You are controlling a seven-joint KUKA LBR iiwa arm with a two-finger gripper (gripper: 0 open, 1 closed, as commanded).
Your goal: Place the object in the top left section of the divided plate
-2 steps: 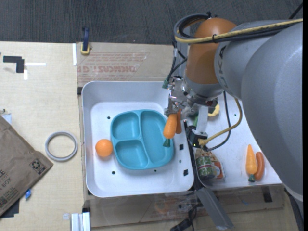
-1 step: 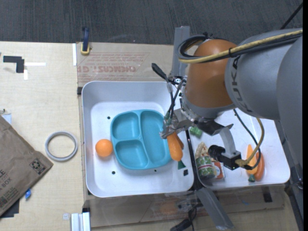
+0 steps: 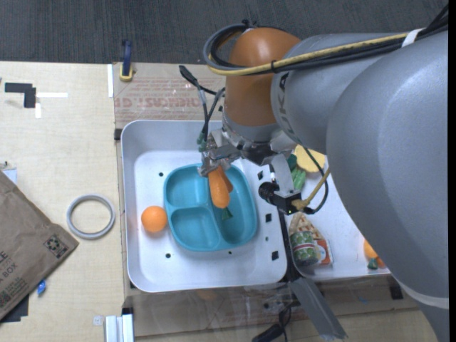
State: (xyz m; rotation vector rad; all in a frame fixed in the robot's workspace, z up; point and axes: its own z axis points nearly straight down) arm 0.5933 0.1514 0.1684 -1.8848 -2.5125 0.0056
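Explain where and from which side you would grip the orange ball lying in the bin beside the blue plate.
Grip the orange ball across its middle, coming straight down from above. It is round, so any width works, but the divided plate sits close on its right, so set the fingers along the free sides, toward and away from the camera.

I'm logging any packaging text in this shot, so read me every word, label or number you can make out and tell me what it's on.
"BOX": printed on the brown cardboard at the left edge, partly cut off.
Red lettering on the cardboard strip behind the left bin: upside down and too faint to read.
Printed packet in the right bin: picture and text too small to read.
Square code mark on the brown cardboard: not legible.
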